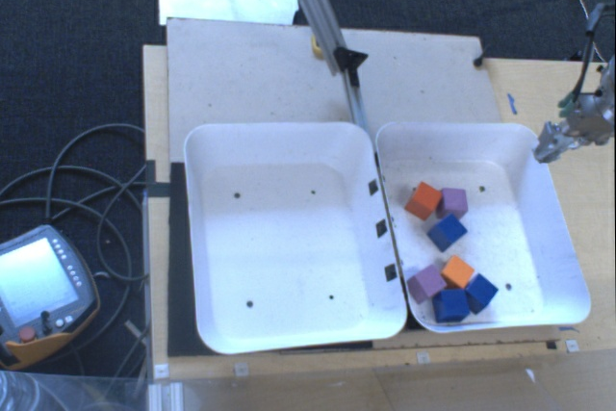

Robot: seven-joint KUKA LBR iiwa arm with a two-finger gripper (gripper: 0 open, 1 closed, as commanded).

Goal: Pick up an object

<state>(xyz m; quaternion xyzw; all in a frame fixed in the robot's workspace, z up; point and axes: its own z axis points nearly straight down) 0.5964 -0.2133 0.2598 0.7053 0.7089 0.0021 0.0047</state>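
Above the right bin's [556,236] far right rim, my gripper [551,145] is hanging at the edge of the camera view, and I am not able to tell how it is set from here. I am judging the pick as not yet begun: nothing is sitting in my tool, and every block is lying inside that bin. Near its middle an orange cube [423,200], a purple cube [453,201] and a blue cube [447,232] are clustering; toward its near rim a second purple cube [425,283], another orange cube [458,271] and two blue cubes [450,305] are crowding together, touching. My arm is being cut off by the frame, so my height over the bin is staying unclear.
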